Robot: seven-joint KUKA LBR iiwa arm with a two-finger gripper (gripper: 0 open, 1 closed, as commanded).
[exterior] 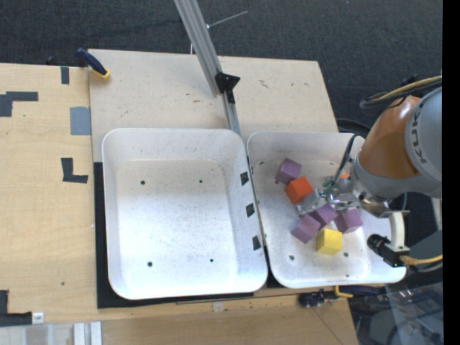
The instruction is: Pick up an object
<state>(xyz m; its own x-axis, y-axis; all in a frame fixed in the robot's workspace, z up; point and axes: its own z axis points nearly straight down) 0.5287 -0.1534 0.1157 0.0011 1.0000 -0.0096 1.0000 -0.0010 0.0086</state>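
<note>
No readable writing. The jaws [325, 201], state unclear, hang among blocks clustered in the right bin [302, 279], beside the orange block [299, 189].

Two white bins sit side by side: the left bin [172, 214] and the right bin [287, 264]. All the blocks lie inside the right bin, six in total: four purple blocks [289, 170] [307, 228] [327, 213] [349, 220], one orange block [299, 189], and one yellow block [330, 241].
</note>
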